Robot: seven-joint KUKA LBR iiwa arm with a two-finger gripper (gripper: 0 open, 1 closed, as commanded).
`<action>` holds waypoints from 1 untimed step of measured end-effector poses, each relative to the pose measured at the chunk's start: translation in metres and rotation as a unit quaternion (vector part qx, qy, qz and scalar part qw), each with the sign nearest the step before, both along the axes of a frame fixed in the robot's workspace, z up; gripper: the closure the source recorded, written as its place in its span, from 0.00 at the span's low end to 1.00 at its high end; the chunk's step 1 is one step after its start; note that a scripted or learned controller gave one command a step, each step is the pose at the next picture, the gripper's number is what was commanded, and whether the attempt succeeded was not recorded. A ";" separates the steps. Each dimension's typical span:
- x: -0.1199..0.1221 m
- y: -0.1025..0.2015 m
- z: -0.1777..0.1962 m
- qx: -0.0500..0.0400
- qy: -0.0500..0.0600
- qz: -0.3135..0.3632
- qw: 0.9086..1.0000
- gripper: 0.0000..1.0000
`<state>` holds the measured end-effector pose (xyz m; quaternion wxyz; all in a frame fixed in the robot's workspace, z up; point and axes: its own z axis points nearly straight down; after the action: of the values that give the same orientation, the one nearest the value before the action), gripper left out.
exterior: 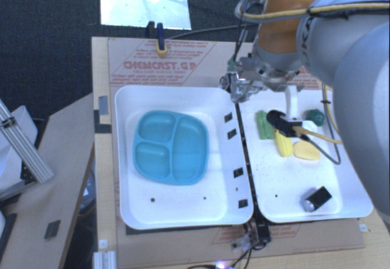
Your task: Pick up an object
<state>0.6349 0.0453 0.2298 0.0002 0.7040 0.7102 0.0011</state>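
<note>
The right bin (341,200) holds a green stick-shaped piece (263,125), a yellow elongated piece (284,143), a pale yellow rounded piece (306,151) and a teal round thing (315,117), clustered in its far half. A black block with a silver end (317,198) lies alone near the bin's front right. My gripper (240,87) hangs over the far end of the divider between the bins, left of the cluster, with nothing seen in it. The arm's bulk hides the right bin's far right corner.
A blue divided plate (171,146) lies in the middle of the left bin (131,200). Small black tabs (235,153) line the shared wall between the bins. A clamp (159,38) sits on the bench's far edge.
</note>
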 end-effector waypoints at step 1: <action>0.029 0.050 -0.007 0.000 -0.001 0.000 1.000 1.00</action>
<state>0.6640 0.0955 0.2223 0.0012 0.7043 0.7099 0.0020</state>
